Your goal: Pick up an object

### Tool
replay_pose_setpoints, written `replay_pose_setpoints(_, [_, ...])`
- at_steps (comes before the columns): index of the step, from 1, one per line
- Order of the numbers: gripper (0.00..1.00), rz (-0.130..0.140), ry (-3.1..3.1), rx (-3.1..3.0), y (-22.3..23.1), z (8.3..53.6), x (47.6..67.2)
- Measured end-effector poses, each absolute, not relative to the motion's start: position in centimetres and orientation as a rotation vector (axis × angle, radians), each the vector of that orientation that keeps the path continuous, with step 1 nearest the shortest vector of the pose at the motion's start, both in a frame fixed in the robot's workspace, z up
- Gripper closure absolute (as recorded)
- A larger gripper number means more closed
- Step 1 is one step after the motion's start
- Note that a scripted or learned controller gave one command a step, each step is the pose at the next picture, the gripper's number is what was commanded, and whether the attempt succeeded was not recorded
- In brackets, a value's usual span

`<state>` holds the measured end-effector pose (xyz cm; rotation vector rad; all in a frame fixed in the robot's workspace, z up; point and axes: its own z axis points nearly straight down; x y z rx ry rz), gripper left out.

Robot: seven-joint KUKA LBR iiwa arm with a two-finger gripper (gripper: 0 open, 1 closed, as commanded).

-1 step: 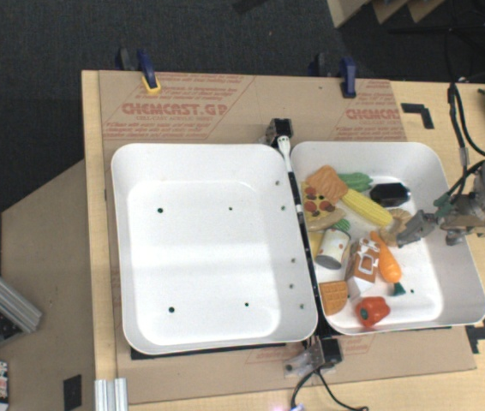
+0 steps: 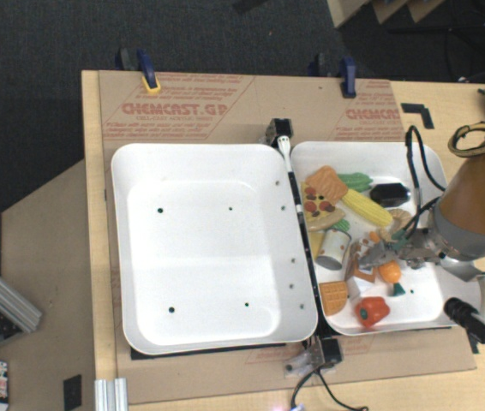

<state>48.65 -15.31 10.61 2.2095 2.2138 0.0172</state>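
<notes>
The right bin [image 2: 422,157] serves as the landmark for this inspection: it holds all the loose items, crowded together, while the left bin [image 2: 200,165] lies just beside it across a shared rim. The arm [image 2: 482,204] reaches over the right bin's far-right edge, and the pincer [image 2: 390,251] sits low among the clutter near the bin's centre; whether it is apart, together or clamped on anything cannot be told, as the tip is lost among small parts. Candidate objects: an orange ball [image 2: 389,272] just beside the pincer, a red pepper [image 2: 374,311] toward the bin's near edge, a waffle piece [image 2: 334,295] at the near-left corner, a corn cob [image 2: 368,206] across the middle, a pizza slice [image 2: 320,197] toward the left rim, and a black item [image 2: 389,193] toward the far side. These appear to be toy foods, judged light, rigid and smooth, so liable to slip or roll; the ball in particular would likely squirt out unless taken across its widest part. The pepper stands most apart from its neighbours and is judged the easiest hold, across its body. Open room is scarce: items touch or overlap near the centre, and the bin's raised walls limit approach near the corners. A straight upward lift is judged the clearest path.
</notes>
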Motion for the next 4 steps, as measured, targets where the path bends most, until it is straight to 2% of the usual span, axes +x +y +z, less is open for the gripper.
replay_pose_setpoints(1, [0.00, 0.028, 2.220, 2.211, -15.3, 9.8, 48.8])
replay_pose_setpoints(2, [1.00, 0.036, 2.210, 2.203, -15.4, 11.2, 49.1])
replay_pose_setpoints(3, [1.00, 0.019, 2.205, 2.210, -12.3, 10.0, 52.0])
replay_pose_setpoints(4, [1.00, 0.010, 2.222, 2.208, -9.3, 12.4, 60.2])
